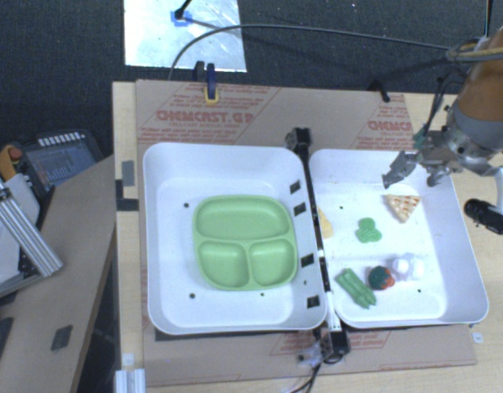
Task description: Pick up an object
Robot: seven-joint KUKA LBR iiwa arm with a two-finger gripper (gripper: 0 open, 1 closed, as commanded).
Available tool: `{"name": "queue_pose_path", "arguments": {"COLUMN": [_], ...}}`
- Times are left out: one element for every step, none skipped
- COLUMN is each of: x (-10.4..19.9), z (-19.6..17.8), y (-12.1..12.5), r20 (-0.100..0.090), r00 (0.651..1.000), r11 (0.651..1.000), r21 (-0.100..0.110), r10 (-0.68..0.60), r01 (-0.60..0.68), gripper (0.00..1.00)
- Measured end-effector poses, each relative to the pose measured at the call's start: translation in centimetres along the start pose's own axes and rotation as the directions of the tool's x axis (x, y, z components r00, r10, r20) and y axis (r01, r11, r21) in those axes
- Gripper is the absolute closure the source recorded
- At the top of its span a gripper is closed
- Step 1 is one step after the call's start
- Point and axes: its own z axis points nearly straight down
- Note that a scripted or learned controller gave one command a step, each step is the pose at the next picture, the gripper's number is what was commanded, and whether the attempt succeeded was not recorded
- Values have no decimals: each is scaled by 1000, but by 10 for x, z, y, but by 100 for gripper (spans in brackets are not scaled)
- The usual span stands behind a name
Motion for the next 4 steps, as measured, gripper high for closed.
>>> {"name": "queue_pose_path", "arguments": {"x": [0, 2, 5, -4], "z": [-7, 35, 76, 123], "y": [2, 5, 4, 5], "r20": [2, 2, 1, 1], "r00": [1000, 1000, 1000, 1000], "r11": [1000, 1000, 1000, 1000], "r21": [-12, -9, -9, -9], "r10": [-2, -2, -1, 0], "r01": [2, 2, 1, 0], "gripper": [0, 0, 0, 0]}}
